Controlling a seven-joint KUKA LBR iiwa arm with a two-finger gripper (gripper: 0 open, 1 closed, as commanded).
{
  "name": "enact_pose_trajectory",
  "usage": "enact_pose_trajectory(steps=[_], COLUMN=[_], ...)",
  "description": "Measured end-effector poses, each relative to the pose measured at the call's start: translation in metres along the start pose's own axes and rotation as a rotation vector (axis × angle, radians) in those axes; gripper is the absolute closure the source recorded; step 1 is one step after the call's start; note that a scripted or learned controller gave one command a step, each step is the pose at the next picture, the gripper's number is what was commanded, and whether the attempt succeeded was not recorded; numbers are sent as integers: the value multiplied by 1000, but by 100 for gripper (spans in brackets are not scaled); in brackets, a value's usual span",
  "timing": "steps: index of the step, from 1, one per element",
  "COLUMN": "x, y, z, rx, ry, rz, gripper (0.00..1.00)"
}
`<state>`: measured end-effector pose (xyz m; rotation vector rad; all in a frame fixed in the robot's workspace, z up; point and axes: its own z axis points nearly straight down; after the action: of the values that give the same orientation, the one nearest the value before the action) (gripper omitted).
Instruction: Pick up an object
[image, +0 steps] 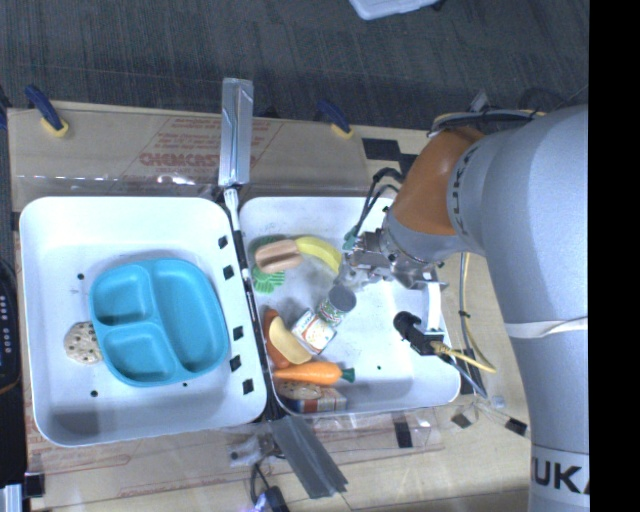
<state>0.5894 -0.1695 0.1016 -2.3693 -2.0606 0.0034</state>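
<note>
Plastic bottle (322, 322) lies tilted mid right bin (400, 385), crowded by banana slice (288, 344) + carrot (312, 374); gripper (362, 262) hovers just above-right, finger state can't tell, so off-centre descent prob rolls it away.

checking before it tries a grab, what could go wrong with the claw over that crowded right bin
1. The claw hangs above the bottle, which lies tilted against a banana slice; a round bottle may roll or slip away.
2. The carrot, hot dog and banana crowd together, so descending could nudge neighbours or grab two.
</note>
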Motion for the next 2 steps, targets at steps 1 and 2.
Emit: enact_pose_trajectory(steps=[1,2], x=[76,75], y=[58,56], z=[-74,-72], rx=[-8,-2], ry=[0,0], rz=[-183,-182], gripper=[100,0])
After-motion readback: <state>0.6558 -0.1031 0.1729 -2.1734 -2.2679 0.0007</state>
